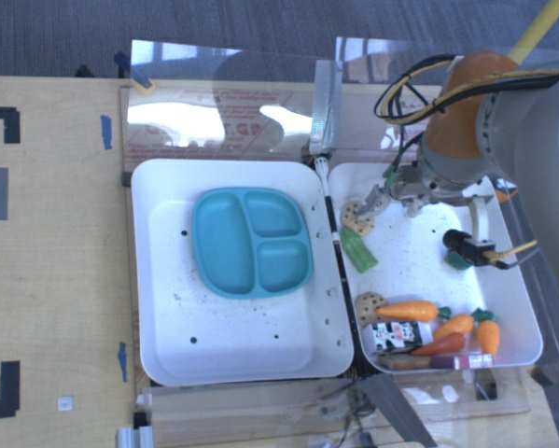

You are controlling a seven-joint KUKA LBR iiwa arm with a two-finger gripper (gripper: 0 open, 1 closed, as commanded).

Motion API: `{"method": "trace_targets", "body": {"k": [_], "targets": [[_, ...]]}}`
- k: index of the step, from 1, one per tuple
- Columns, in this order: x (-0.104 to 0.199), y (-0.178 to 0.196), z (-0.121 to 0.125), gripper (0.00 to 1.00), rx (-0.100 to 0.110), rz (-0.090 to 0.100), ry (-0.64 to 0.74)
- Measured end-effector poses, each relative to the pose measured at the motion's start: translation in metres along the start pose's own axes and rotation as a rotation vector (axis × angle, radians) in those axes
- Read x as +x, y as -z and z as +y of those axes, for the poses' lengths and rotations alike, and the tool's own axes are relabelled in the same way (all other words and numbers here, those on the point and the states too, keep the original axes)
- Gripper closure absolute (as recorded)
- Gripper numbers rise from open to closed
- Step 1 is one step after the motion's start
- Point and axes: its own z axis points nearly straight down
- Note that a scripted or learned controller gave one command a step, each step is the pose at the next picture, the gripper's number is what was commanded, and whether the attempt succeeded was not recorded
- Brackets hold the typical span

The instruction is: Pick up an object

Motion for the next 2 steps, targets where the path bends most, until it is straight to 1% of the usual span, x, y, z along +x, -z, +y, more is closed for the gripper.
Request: {"method": "trace_targets", "body": {"k": [1,2], "targets": [[-0.010,0.000,0.021,0.00,-0.002,0.002,-0.020],[0.005,0.001,-0.013,0.00,-0.005,0.000,-0.071]]}}
